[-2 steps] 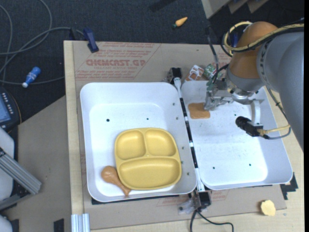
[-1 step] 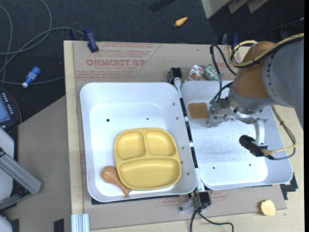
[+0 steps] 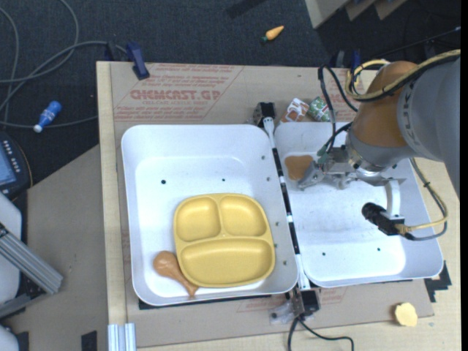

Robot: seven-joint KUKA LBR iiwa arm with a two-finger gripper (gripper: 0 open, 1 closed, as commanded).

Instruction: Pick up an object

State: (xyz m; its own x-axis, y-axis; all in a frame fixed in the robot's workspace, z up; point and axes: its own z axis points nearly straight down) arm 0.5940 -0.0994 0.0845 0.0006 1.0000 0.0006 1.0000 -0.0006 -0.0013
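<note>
At the near right corner of the bench, outside the bins, lies one small yellow piece [image 3: 404,314], probably out of the program's reach. In the left bin [image 3: 142,159] one yellow plate [image 3: 223,240] with three compartments sits against the near wall, and one brown drumstick-shaped toy [image 3: 174,268] is touching the plate's left side at the near left corner. Both lie flat where they seem to have been dropped. In the right bin [image 3: 365,262] there is one brown object [image 3: 296,167], close to the wall shared by the two bins, toward the far left corner. The gripper [image 3: 322,175] is low, just beside it on the right, so I judge this object is the target. I cannot tell if the gripper is open or closed, and it holds nothing visibly. Beyond the far edge of this bin lies a small crumpled packet [image 3: 307,110].
</note>
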